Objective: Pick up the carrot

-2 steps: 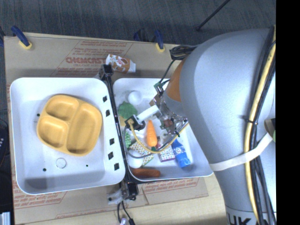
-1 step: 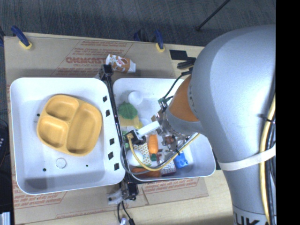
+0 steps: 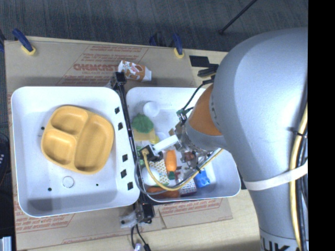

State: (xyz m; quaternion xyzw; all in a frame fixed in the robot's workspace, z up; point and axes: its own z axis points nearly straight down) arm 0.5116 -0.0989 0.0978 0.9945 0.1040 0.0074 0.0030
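Gripper (image 3: 181,157) down among the clutter in the right bin (image 3: 167,95); carrot not yet lifted.
The carrot (image 3: 170,161) is seen low in that bin, just beside the gripper. Whether it is gripped cannot be told, so grasp and lift are judged outstanding.

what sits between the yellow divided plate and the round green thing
In the camera view, just the two white bins' adjoining rims with black clips, between the yellow divided plate and round green thing.
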